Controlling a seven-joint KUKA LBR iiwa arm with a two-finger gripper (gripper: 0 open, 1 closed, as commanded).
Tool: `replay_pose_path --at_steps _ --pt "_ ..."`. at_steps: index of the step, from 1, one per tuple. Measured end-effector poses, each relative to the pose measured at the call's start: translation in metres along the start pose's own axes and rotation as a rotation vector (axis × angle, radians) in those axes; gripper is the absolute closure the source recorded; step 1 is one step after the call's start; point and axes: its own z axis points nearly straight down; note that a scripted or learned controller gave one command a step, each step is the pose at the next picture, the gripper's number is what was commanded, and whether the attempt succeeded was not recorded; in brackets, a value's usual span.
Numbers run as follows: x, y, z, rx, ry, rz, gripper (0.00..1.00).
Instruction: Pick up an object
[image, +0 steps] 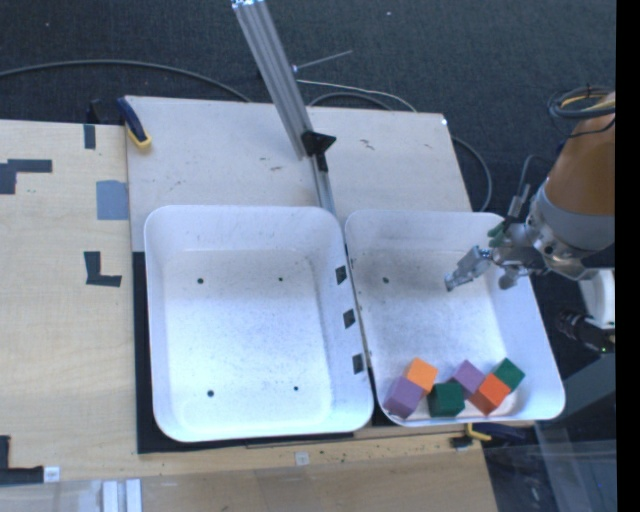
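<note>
We are seeing the grey two-finger gripper hovering open at right; small stiff light cubes, lower right, are inviting flat-side grips.

A single fixed camera looked down at a slant from above the bench, far enough off to take in both white bins side by side: the left bin near the middle of the frame, the right bin toward the right edge. Dark floor ran along the top. The arm entered from the right side of the frame.
</note>
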Motion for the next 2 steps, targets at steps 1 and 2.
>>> replay_pose_path --at_steps 1,2 --pt "0.018 0.034 0.096 0.007 0.001 -0.001 0.00" --pt "-0.044 0.091 0.070 -0.006 -0.005 0.002 0.00"
